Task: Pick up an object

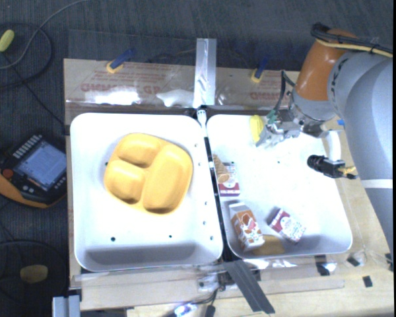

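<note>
Dark grey carpet surrounds the wooden bench [356, 269] with two shallow white plastic bins. Left bin [86, 243] holds a smooth, lumpy yellow foam-like form [147, 172]. Right bin [340, 233] holds three small printed cartons [247, 226] and a yellow object [255, 127], partly hidden beside the gripper [277, 134]; whether its jaws are apart, I cannot tell.
</note>
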`<state>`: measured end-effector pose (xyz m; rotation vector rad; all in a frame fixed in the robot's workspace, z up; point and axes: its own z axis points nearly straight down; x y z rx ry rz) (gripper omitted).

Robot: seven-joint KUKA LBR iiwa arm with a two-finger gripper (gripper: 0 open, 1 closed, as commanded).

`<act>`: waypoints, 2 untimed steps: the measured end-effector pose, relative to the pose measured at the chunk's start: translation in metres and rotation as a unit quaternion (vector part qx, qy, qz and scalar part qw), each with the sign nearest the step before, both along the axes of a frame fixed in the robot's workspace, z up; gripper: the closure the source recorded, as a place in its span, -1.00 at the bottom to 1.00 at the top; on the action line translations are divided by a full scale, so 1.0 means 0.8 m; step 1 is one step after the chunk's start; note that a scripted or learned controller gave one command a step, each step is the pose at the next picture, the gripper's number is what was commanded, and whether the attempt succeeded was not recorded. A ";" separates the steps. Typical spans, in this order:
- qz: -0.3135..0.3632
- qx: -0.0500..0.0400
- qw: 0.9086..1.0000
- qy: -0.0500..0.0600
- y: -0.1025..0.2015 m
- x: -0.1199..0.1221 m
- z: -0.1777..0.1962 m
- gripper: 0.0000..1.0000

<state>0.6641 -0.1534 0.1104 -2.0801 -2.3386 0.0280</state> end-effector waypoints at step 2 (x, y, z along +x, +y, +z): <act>0.124 0.003 0.992 -0.010 0.040 -0.012 0.147 1.00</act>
